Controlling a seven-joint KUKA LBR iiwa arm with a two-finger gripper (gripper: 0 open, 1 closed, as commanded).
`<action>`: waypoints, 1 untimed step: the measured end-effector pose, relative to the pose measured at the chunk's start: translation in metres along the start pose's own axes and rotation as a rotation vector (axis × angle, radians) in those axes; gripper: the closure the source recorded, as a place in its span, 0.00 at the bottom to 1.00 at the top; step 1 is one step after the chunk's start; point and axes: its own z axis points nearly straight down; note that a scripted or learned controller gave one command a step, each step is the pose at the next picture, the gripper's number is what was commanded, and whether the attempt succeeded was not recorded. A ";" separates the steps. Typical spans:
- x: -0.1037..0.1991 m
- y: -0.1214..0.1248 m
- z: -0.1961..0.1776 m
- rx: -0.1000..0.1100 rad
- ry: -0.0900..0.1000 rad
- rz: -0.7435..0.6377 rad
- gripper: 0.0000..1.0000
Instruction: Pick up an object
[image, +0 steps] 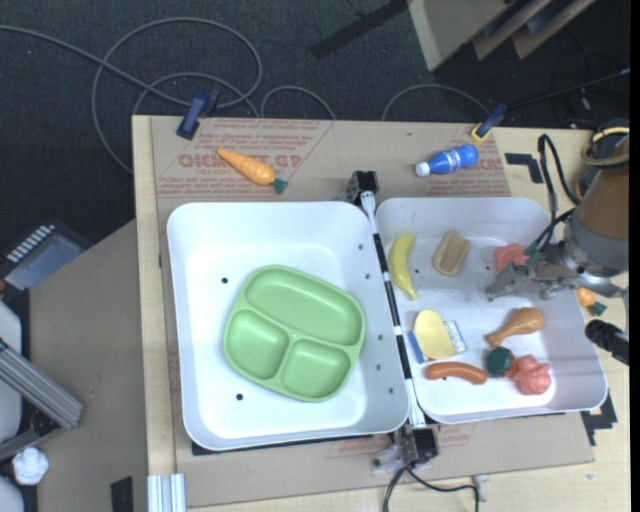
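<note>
None of the toys has left its bin as far as this view shows, so the pick looks not yet made. The gripper (512, 282) hangs low at the right of the frame, inside the right bin (480, 406), and whether it stands wide or narrow I cannot tell, since dark metal parts blur together there. Nearest it is a small red piece (507, 257), just beside or touching the gripper at its upper left; whether it is gripped cannot be made out. Just below lies a tan drumstick (518, 323), then a green-and-red lump (499, 361) and a pink lump (533, 375) near the bin's lower right. Further left in the same bin are a beige bread-like piece (451, 253), a yellow banana (402, 263), a pale yellow wedge (433, 334) and an orange sausage (455, 373). The left bin (195, 240) holds a green divided tray (293, 332). Outside the bins, toward the top of the frame, lie a carrot (250, 167) and a blue bottle (449, 160).
</note>
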 end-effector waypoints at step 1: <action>0.012 -0.051 0.024 -0.002 0.000 -0.001 0.00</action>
